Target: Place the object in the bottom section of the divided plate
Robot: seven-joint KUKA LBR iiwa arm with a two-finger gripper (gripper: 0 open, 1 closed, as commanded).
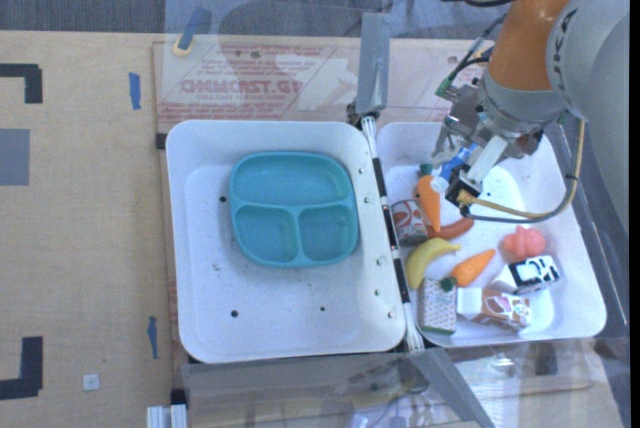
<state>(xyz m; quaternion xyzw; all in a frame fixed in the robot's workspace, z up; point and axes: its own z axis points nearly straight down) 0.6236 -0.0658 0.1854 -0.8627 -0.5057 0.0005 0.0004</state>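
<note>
In the right bin (578, 251), the carrot (430, 203) lies lengthwise top-to-bottom just under the gripper (447, 156), whose grip cannot be told.

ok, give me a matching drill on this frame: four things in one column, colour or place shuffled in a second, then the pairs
Things:
1 divided plate
2 banana
3 gripper
4 band above the wrist

Matches:
a yellow, in the right bin
b orange
c teal, in the left bin
d over the right bin's upper left part, as the view shows it

Pairs: 1-c; 2-a; 3-d; 4-b
</note>
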